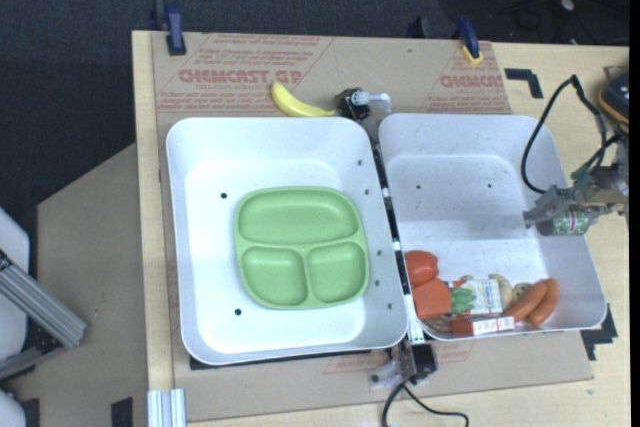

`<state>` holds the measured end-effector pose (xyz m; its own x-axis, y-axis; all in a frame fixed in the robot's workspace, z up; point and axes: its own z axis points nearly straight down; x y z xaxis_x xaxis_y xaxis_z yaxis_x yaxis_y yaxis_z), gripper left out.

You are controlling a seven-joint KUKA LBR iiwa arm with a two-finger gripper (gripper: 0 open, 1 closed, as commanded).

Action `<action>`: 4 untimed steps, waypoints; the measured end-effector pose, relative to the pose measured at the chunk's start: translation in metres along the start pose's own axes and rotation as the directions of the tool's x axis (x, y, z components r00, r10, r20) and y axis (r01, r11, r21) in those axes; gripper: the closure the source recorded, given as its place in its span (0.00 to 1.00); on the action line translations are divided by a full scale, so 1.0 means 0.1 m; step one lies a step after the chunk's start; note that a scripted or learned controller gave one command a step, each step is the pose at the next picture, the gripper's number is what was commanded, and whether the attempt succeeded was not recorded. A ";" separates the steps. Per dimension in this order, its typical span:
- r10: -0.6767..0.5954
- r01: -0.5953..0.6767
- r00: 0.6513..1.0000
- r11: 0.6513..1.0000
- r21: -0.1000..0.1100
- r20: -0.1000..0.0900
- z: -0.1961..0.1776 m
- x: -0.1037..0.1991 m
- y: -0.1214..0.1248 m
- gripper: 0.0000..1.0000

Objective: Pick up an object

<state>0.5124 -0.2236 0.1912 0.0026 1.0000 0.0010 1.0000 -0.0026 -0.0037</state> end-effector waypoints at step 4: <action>0.001 -0.001 1.000 1.000 0.012 -0.013 1.13 0.13 1.52 0.00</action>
<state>0.6638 -0.2111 0.0782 0.0037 0.9999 0.0144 0.9999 -0.0035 -0.0157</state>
